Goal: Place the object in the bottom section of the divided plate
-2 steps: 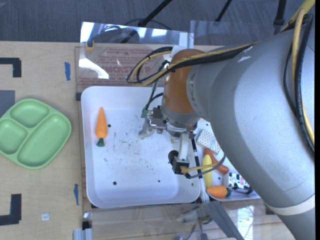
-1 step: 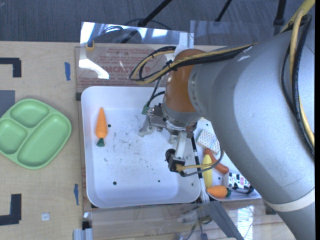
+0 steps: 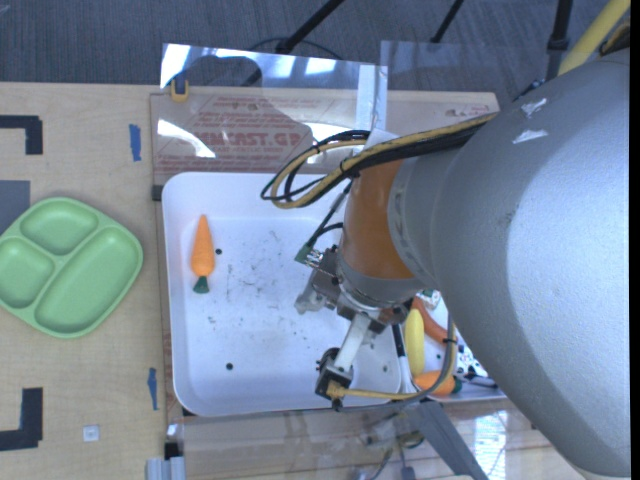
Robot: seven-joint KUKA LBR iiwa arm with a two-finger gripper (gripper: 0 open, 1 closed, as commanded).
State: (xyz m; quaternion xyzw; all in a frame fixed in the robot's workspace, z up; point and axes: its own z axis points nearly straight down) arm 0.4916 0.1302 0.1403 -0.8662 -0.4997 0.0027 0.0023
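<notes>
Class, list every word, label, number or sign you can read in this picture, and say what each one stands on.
Red lettering on the clear panel behind the white bin: blurred by glare, not readable.
Small square tag on the bench: too small to read.
Green divided plate: no writing to be seen.

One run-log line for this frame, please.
arm: over white bin, right side | carrot: in bin, left side | divided plate: on bench, left of bin | placement: not done
</notes>
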